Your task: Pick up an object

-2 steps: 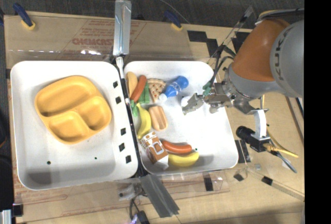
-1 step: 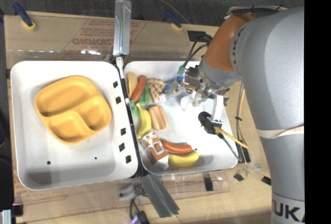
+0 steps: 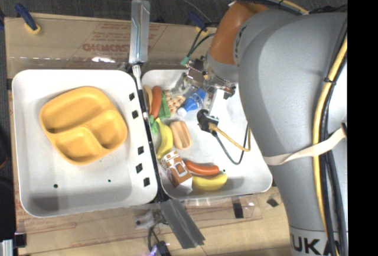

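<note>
Arm lowered into the right bin (image 3: 251, 175), gripper (image 3: 198, 80) at its far end above a blue item (image 3: 195, 99) and a small clutter of toys; state of the jaws cannot be told, being hidden among wrist parts and cable. Candidate objects lie along the bin's left wall: hot dog (image 3: 180, 134), banana (image 3: 209, 181), sausage (image 3: 201, 168), carton (image 3: 175, 167). Left bin (image 3: 29, 190) holds a yellow tray (image 3: 82, 125). Risk, as a judgement: crowded pieces may deflect the jaws, giving a glancing or empty close; the dangling cable (image 3: 227, 142) could snag.
</note>
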